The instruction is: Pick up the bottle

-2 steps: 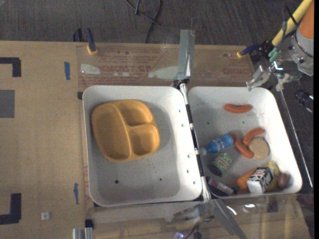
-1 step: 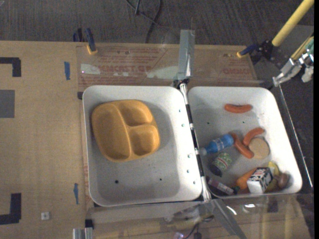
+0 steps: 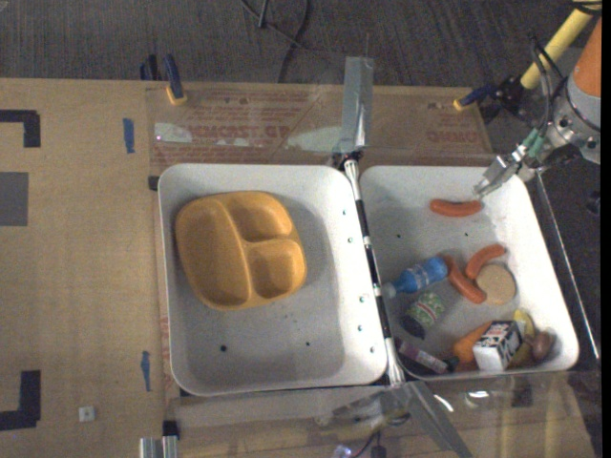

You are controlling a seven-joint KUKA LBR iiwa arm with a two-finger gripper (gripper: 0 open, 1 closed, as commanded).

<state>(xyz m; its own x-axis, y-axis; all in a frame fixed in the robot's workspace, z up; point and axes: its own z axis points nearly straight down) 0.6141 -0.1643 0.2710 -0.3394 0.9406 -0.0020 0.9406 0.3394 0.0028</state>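
Observation:
The bottle [image 3: 417,276] is small and blue with a white cap. It lies on its side near the left wall of the right bin [image 3: 401,194], cap pointing to the lower left. My gripper [image 3: 496,173] hangs over the bin's far right corner, just right of a red sausage [image 3: 455,207]. It is well apart from the bottle, up and to the right of it, and nothing is seen in its grasp.
Around the bottle lie a green can [image 3: 428,309], two more sausages [image 3: 485,256], a round tan disc [image 3: 495,283], a small carton [image 3: 495,345], an orange piece [image 3: 470,342] and a purple marker [image 3: 425,358]. The left bin [image 3: 286,351] holds an orange divided plate [image 3: 241,248].

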